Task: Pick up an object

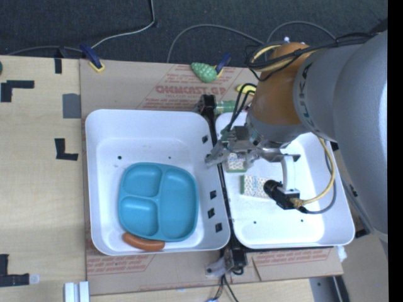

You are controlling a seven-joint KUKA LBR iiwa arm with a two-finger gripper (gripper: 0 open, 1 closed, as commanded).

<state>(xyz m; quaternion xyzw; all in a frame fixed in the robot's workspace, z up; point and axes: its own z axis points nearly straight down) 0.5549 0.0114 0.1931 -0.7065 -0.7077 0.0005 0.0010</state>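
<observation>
My gripper (234,159) hangs low over the left part of the right bin (315,231), under the grey and orange wrist. Its tips sit right at a small patterned white-green packet (236,163), but the wrist hides how they stand around it. A second speckled packet (254,185) lies flat on the bin floor just below and to the right. In the left bin (107,137) rests a blue divided plate (157,201), and an orange sausage (143,242) lies along the plate's front edge.
A green object (204,72) sits on the cardboard behind the bins. Black clamps (213,200) join the two bins along their shared wall. A yellow cable (318,197) and a black connector (281,194) hang from the arm over the right bin.
</observation>
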